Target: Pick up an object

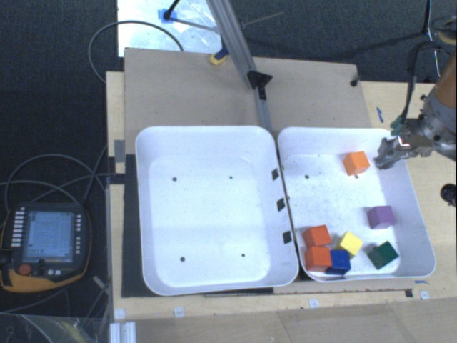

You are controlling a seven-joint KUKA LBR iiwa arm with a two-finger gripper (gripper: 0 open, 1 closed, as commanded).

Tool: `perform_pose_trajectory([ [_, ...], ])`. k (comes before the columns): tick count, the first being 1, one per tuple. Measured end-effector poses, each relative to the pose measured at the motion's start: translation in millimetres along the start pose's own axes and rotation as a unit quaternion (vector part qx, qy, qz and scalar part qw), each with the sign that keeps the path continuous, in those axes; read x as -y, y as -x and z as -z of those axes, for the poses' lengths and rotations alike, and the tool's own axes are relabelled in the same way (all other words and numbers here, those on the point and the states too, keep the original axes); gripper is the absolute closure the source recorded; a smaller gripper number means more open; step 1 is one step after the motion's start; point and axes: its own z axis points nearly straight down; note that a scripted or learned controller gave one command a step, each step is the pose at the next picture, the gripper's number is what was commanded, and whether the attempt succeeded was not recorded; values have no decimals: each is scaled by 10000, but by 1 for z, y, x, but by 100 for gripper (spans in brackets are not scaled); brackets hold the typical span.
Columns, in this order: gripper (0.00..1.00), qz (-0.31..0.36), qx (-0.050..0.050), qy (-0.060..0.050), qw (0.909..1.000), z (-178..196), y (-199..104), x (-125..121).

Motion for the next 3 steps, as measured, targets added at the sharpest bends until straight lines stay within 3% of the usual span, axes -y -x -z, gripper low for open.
perform_pose_trajectory([
  [2,100,28,-19,-31,10000,-20,-114,-30],
  [3,100,21,-17,-25,10000,-23,-154,-49],
])
